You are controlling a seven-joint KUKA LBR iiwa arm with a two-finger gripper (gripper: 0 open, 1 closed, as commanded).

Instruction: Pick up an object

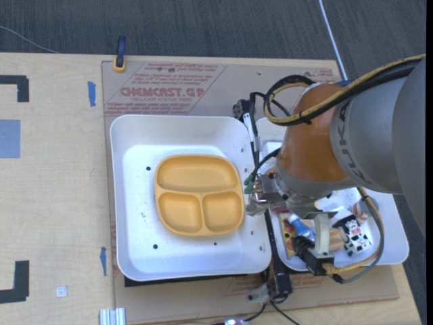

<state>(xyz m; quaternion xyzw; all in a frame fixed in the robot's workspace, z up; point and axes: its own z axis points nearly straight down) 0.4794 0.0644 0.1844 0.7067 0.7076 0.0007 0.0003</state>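
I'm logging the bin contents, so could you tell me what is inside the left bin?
The left bin holds one yellow divided plate, lying flat with three compartments. Whatever lies beneath the plate is covered.

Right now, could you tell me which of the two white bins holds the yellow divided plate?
The left bin, away from the arm, holds the yellow divided plate. The right bin, under the arm, holds small mixed items.

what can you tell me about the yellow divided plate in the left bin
The yellow divided plate looks like matte plastic, a rounded square with three compartments: one wide section across the far side and two smaller ones side by side nearer the camera. All three look bare. It lies flat and upright on the floor of the left white bin, slightly right of the middle, with its right edge close to the arm's wrist hardware.
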